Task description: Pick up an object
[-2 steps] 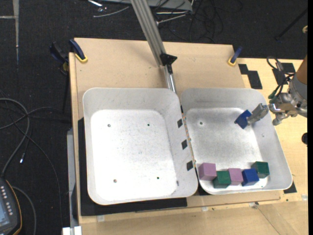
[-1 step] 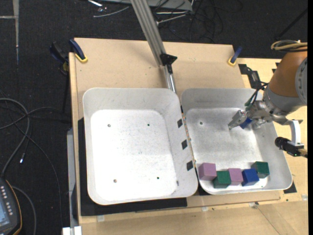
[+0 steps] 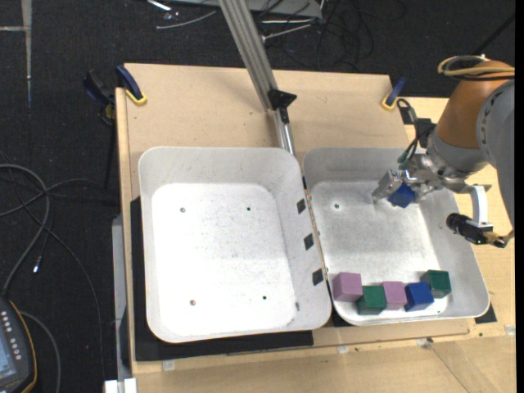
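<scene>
We see the fingers (image 3: 399,191) clamped on a blue cube (image 3: 402,196) above the right bin's (image 3: 372,240) far edge.

Even, fairly bright light falls from above on the bench (image 3: 246,109) and washes the 2 white bins (image 3: 221,244) pale, with only soft, short shadows under their rims. The floor (image 3: 57,72) around stays dark, its cables barely lit. The picture is slightly grainy and soft, sharpest mid-frame, with no strong glare.
</scene>
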`<move>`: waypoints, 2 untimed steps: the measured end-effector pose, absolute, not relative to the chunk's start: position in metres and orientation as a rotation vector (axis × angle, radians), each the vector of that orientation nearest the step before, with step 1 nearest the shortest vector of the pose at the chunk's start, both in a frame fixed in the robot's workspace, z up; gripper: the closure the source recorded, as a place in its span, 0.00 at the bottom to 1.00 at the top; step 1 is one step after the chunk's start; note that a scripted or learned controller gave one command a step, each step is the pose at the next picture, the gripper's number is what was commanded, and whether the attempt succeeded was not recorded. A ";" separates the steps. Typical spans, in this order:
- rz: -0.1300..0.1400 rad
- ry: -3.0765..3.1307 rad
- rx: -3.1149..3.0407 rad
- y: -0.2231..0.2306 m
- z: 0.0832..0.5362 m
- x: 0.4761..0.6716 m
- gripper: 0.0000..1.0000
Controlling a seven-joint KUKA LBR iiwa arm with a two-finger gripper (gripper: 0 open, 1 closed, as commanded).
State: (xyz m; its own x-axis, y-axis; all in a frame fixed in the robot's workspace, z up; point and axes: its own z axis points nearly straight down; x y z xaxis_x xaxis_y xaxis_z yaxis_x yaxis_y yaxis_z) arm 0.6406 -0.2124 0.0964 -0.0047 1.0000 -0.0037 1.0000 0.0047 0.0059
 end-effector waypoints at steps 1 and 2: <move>0.004 2.222 2.212 -0.199 0.097 0.662 0.00; 0.000 2.222 2.211 -0.199 0.107 0.661 1.00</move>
